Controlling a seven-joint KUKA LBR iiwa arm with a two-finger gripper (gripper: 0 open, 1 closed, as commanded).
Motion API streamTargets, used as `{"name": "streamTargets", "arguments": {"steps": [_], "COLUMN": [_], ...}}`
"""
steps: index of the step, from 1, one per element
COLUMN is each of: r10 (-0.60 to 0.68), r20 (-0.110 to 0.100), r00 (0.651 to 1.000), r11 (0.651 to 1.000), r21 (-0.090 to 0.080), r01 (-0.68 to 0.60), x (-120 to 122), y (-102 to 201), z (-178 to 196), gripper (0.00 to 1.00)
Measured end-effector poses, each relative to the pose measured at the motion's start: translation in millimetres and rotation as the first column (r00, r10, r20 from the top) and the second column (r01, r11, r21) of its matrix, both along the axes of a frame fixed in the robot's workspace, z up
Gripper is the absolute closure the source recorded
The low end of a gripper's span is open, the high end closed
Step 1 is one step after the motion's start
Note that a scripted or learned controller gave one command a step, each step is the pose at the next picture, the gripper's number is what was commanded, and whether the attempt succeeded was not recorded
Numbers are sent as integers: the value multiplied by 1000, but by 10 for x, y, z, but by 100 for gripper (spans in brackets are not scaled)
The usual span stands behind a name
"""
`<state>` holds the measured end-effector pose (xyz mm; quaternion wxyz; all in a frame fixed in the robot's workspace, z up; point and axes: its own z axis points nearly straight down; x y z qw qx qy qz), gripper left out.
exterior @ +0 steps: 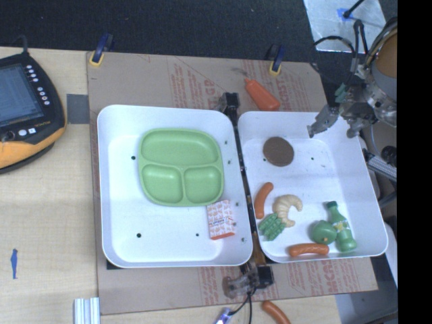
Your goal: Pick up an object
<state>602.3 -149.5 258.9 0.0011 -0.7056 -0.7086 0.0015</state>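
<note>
Since our two-finger gripper [335, 120] hangs spread (holding nothing) at upper right, we should centre over the round brown disc [277, 151] before descending.

**One fixed camera looking down on both bins at a slant**

A single camera is sitting above the bench [47, 201] and tilting down, taking in the left bin [115, 235] and the right bin [364, 181] whole, side by side. It is standing far enough back that the cardboard sheet [196, 79] under the bins, the clamps along its far edge and a strip of dark floor [169, 5] beyond are also showing. The far side of the bench is lying toward the top of the picture. The arm [378, 79] is entering at the upper right edge.
</note>
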Motion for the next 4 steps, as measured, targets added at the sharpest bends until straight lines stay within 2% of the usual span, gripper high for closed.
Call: {"name": "streamTargets", "arguments": {"steps": [1, 2, 3, 4], "r10": [0, 1, 2, 0], "r20": [-4, 0, 1, 3], "r00": [1000, 1000, 1000, 1000], "r11": [1000, 1000, 1000, 1000], "r21": [0, 0, 0, 1], "r01": [0, -1, -2, 0], "x": [-456, -970, -1265, -70], "y": [-561, -628, -623, -620], "z": [-1538, -1192, -1676, -1310], "gripper": [0, 0, 0, 0]}}
